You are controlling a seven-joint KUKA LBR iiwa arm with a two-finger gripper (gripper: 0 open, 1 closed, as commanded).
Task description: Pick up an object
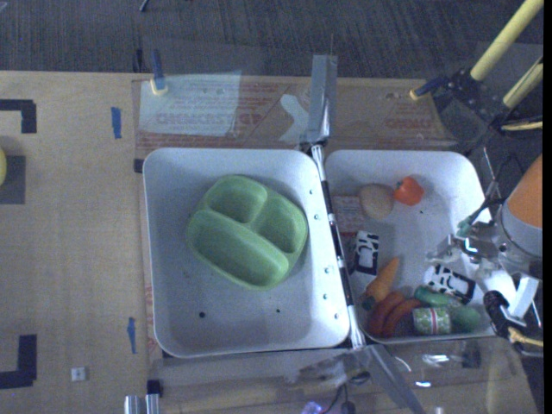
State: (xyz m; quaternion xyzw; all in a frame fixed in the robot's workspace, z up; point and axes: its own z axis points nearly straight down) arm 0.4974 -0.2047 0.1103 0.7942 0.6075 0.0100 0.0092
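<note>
Nothing is seen lifted yet — the toys (405,304) lie in the right bin (414,164). The gripper (466,253) hangs at its right side; its opening cannot be told.

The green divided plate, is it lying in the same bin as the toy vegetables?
No, the green divided plate lies in the left bin, while the toy vegetables lie in the right bin.
</note>
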